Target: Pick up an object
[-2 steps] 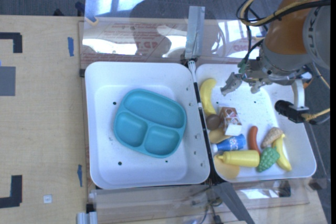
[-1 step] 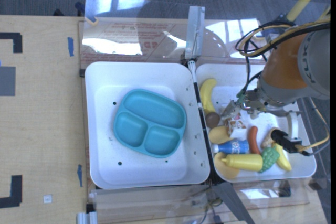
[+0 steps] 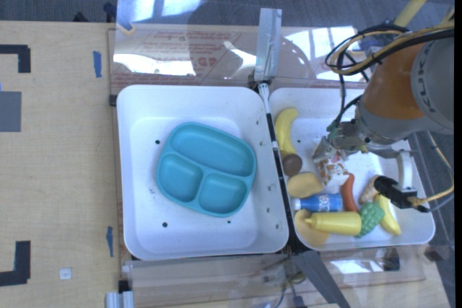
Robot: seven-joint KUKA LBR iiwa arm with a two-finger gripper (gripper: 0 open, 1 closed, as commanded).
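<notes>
At the near edge of the right-hand shallow white bin (image 3: 422, 231) lies a pile of small toy foods. Among them are a yellow plastic pear-shaped piece (image 3: 333, 224), a knobbly green plastic piece (image 3: 371, 218) and a blue-and-white cylinder (image 3: 322, 203) on its side, all touching. Just behind them an orange-red sausage-shaped toy (image 3: 349, 191) leans against a pale yellow potato-like lump (image 3: 304, 185).

Across the divider, in the left-hand white bin (image 3: 137, 155), sits a teal three-compartment plastic plate (image 3: 206, 168).

The likeliest target is the small crinkled packet with red-and-white print (image 3: 334, 170). It lies mid-bin between the potato-like lump and the sausage toy, directly under the grey two-finger gripper (image 3: 330, 150). It looks light, thin and soft, so it would probably crumple and slide rather than resist. A pinch across its bunched middle seems safer than at a flat edge. Its neighbours crowd it, so a descent could catch them too. Whether the gripper is clamped on anything cannot be told; glare and its own body hide the tips.

Farther back, a small brown ball (image 3: 291, 164) sits beside a curved yellow toy banana (image 3: 286, 128), hard and smooth-looking, against the divider.
</notes>
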